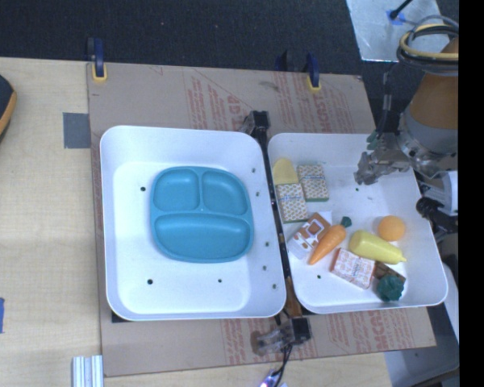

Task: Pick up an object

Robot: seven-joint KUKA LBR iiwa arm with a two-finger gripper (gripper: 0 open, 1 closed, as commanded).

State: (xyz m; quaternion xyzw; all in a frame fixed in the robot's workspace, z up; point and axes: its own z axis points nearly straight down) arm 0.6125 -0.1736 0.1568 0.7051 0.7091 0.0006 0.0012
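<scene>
The robot's metal two-finger hand (369, 170) hovers near the far right corner of the right shallow white bin (339, 297). It holds nothing and touches nothing; whether it is spread cannot be told.

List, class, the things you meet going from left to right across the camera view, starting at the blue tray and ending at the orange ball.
Blue three-compartment plastic tray → pale yellow toy block → orange toy carrot → yellow toy corn cob → small orange ball.
</scene>
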